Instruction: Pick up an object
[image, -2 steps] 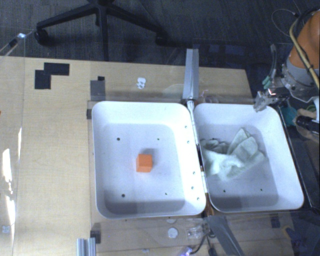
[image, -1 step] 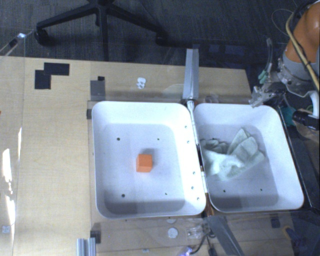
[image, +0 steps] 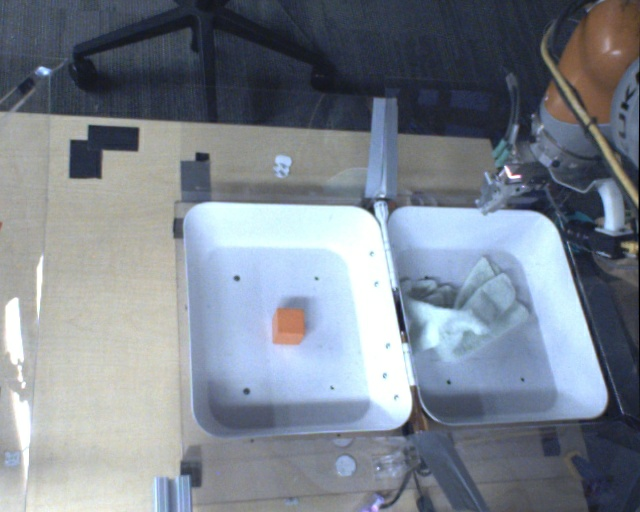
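Orange cube (image: 289, 326) sits alone mid left bin (image: 210, 400), easy target imo: come straight down, straddle its flat sides. Crumpled cloth (image: 465, 312) in the right bin (image: 580, 390) looks fiddlier. End effector (image: 500, 185) hovers past that bin's far rim, well apart from the cube; can't tell its state

An orange cube (image: 289, 326) and a pale grey-white cloth (image: 466, 312) lie in white bins (image: 380, 300).

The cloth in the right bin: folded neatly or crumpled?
Crumpled. The cloth lies in a loose, uneven heap with irregular folds and creases near the middle of the right bin.
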